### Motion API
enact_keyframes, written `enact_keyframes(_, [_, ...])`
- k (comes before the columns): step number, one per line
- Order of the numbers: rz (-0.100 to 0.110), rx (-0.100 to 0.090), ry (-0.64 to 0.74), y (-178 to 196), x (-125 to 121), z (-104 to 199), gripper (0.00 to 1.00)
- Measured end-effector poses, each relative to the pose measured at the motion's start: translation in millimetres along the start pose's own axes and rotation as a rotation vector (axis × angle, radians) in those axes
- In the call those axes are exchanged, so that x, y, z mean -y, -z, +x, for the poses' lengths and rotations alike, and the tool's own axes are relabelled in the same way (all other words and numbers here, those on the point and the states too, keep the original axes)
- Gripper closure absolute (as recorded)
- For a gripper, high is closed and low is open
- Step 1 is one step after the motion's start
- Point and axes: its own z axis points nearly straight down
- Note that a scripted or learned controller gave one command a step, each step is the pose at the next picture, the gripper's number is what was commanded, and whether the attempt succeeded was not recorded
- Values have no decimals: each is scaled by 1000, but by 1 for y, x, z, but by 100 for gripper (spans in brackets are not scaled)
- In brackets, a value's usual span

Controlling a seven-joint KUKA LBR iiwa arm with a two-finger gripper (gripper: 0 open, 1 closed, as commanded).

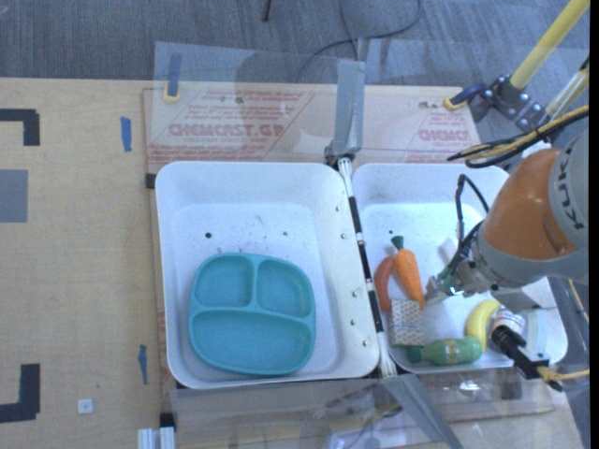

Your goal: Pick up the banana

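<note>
Beside the banana (pixel 481 320), carrot (pixel 408 275) and cucumber (pixel 450 351) crowd the gripper (pixel 445 282), grip unclear

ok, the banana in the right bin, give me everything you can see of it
The banana is yellow, short and curved, smooth-skinned like a plastic toy. It lies flat on the floor of the right bin, near the front right corner, running roughly front to back. Its right side is hidden under the arm's wrist. A green item lies just in front, close to touching. Nothing visibly grips it.
</note>
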Motion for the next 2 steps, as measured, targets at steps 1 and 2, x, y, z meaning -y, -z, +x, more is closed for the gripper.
enact_keyframes(1, [-2,-1,1,0,-1,0,0])
enact_keyframes(2, [0,-10,121,-1,42,-98,0])
